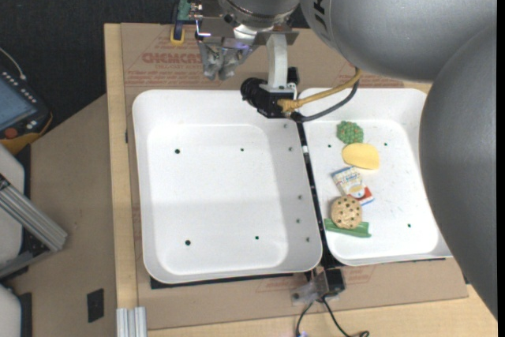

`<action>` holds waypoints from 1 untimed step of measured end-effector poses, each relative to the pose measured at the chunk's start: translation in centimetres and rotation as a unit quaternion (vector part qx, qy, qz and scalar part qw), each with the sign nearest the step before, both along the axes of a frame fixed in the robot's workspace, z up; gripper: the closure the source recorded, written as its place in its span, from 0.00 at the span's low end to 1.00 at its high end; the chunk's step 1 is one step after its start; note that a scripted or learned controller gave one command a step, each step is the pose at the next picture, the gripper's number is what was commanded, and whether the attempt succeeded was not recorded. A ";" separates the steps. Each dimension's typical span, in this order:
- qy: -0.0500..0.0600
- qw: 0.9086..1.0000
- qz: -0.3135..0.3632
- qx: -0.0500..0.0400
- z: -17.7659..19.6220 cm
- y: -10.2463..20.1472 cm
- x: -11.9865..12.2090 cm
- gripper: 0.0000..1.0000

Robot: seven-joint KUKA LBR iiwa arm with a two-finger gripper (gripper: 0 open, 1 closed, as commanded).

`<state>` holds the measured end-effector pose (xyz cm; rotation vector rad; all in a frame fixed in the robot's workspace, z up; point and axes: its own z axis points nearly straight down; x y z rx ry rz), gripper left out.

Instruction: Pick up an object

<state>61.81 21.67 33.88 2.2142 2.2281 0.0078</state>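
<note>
My tool [219, 63] hung upper centre, grip state unreadable | cookie [346, 211] lay lower right | risk: long reach, crowded neighbours, missed grasp.

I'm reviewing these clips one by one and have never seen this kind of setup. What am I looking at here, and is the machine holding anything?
One fixed camera looks down at a slant on a bench. The big grey shape with the orange band is a robot arm reaching in from the right. Its gripper hangs above the far edge of the left bin, with nothing visible in it. The right bin holds small toy foods: a green leafy piece, a yellow piece, a small carton, a cookie and a green strip.
</note>
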 end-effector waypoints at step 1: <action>-0.005 1.000 -0.002 0.001 9.2 0.9 2.4 1.00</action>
